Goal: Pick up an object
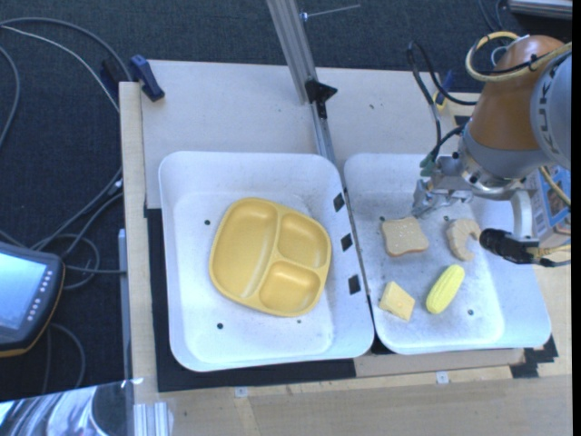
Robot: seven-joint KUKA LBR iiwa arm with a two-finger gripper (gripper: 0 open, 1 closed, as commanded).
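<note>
Yellow divided tray (270, 256) sits in the left bin (182, 184). At right of frame, the right bin (517, 330) holds a bread slice (404, 237), a pale bitten piece (460, 239), a corn cob (445, 289) and a cheese wedge (397, 301). The gripper (434, 194) hangs above the bread; its grip state cannot be made out.

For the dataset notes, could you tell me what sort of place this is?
Probably a robotics lab bench: a robot arm over two white bins, toy food such as corn, and loose cables on the floor.
</note>
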